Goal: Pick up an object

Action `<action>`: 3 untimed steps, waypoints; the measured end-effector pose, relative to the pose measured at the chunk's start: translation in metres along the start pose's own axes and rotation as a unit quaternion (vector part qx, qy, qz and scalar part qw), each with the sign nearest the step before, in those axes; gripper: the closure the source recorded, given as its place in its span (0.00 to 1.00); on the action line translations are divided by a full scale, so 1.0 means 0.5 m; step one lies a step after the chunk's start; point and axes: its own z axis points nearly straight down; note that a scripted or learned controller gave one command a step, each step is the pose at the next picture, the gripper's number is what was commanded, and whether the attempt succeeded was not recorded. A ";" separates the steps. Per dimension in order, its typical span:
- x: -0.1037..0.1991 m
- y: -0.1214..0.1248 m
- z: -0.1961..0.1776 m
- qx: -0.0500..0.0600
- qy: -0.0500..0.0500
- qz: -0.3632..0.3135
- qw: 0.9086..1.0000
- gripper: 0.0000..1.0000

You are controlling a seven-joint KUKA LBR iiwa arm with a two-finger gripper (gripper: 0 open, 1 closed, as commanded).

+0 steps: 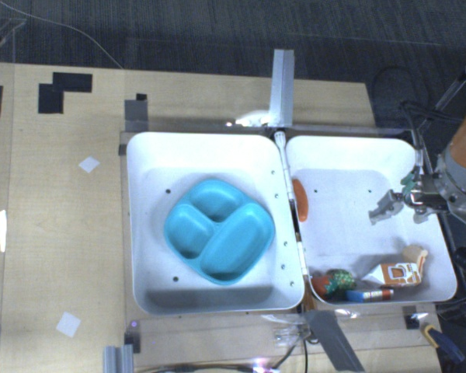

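My gripper [402, 211] hangs over the right side of the right bin [349, 158], its two grey fingers spread open with only white bin floor between them. A small orange-and-white carton [398, 273] lies in front of it near the bin's front wall, with a tan piece [416, 256] at the carton's right end. A red-and-blue marker [367, 294] and a green-and-orange toy [334, 283] lie in the front left corner. An orange sausage-shaped object [300, 198] rests against the bin's left wall.
The left bin [151, 169] holds a blue divided plate [219, 229]. A metal post [282, 88] stands behind the wall where the two bins meet. The arm's grey body [464, 169] overhangs the right bin's right rim.
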 end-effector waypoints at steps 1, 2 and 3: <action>-0.088 -0.014 0.247 0.001 0.000 0.063 0.998 0.00; -0.001 0.083 0.312 -0.004 0.000 0.136 0.991 0.00; 0.011 0.198 0.314 -0.004 -0.001 -0.077 0.997 0.00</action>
